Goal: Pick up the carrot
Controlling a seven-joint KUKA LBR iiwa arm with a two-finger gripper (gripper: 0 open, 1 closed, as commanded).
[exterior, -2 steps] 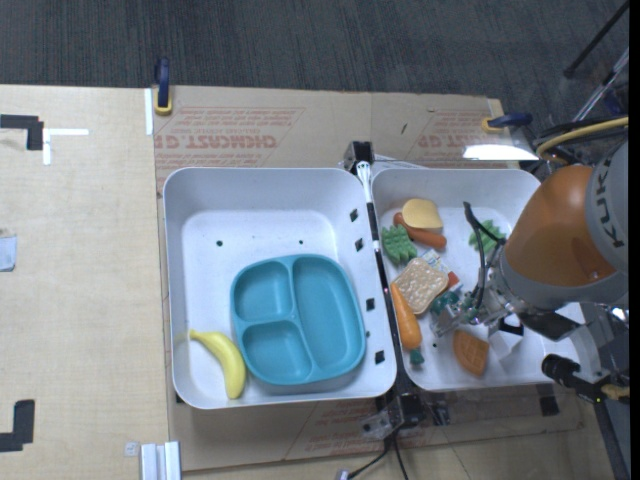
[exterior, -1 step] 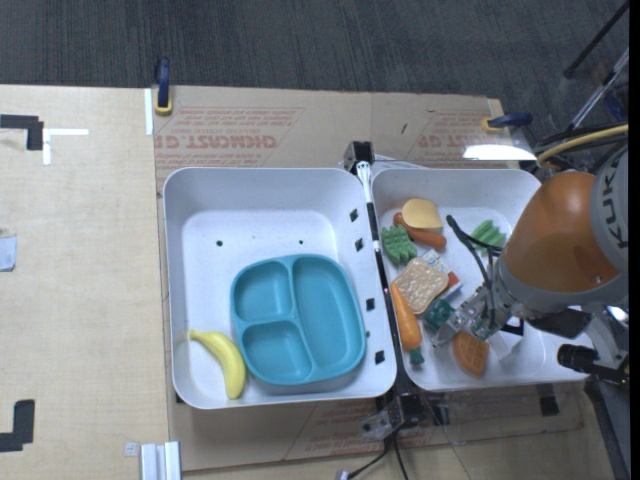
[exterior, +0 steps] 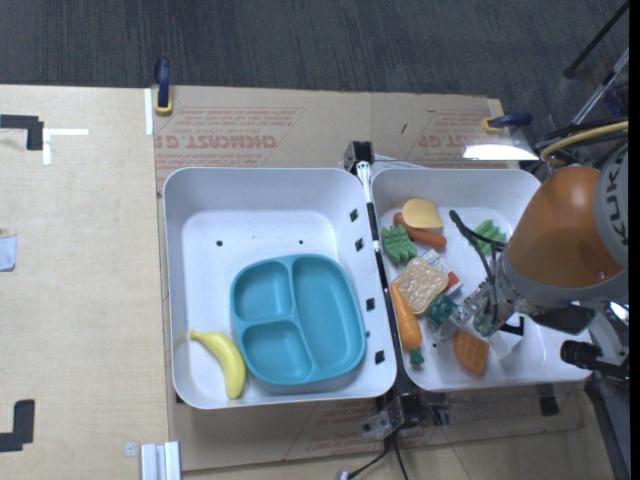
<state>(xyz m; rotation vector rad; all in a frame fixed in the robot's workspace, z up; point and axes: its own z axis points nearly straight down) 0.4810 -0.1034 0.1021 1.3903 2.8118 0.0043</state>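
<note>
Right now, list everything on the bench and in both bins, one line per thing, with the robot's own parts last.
left bin: 1, white, on the cardboard.
right bin: 1, white, beside the left bin.
divided plate: 1, teal, three compartments, in the left bin.
banana: 1, yellow, left bin, front corner beside the plate.
carrot: 1, orange, right bin, along its left wall.
cracker: 1, tan, right bin, touching the carrot.
green leafy pieces: 2, green, right bin, one left, one farther back.
small orange piece: 1, right bin front.
clamps: 2, blue and yellow, back edge.
arm: 1, grey with orange band, over the right bin.
gripper: 1, above the right bin's toys.
</note>
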